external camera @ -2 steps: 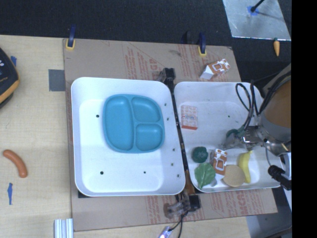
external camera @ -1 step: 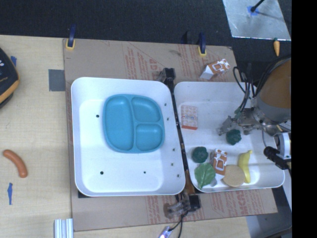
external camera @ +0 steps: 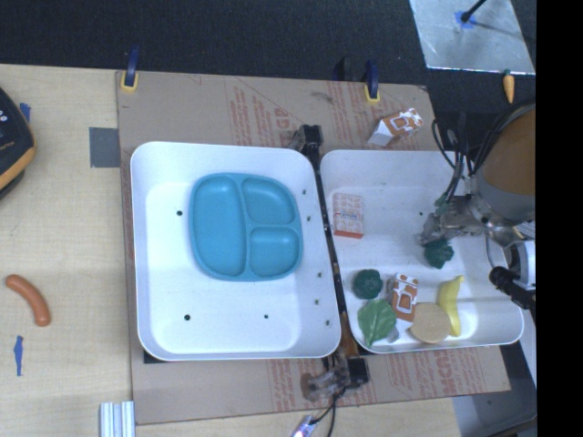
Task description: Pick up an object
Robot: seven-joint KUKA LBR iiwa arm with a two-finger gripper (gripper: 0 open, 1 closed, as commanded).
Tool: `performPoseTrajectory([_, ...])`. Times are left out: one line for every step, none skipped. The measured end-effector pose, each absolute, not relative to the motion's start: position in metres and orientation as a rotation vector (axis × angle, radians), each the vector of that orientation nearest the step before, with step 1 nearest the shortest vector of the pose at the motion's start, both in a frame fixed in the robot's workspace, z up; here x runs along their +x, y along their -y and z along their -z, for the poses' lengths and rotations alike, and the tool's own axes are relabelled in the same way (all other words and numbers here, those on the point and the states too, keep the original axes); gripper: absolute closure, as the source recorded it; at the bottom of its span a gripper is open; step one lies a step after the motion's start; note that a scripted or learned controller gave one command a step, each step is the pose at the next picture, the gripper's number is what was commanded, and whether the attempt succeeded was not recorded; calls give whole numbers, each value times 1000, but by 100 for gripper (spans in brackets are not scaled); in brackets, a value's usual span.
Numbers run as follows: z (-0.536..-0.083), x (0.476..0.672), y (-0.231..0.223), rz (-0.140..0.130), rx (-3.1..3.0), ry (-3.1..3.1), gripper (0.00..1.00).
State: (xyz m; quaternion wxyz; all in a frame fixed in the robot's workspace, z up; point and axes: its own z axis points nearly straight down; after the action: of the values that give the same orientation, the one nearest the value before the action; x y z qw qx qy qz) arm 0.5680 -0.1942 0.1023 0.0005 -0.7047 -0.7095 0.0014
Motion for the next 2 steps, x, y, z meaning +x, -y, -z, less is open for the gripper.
performPoseTrajectory([-193,502,170,-2,-2217,2223,100])
performPoseTrajectory([-219,581,113,0,-2215,2226,100])
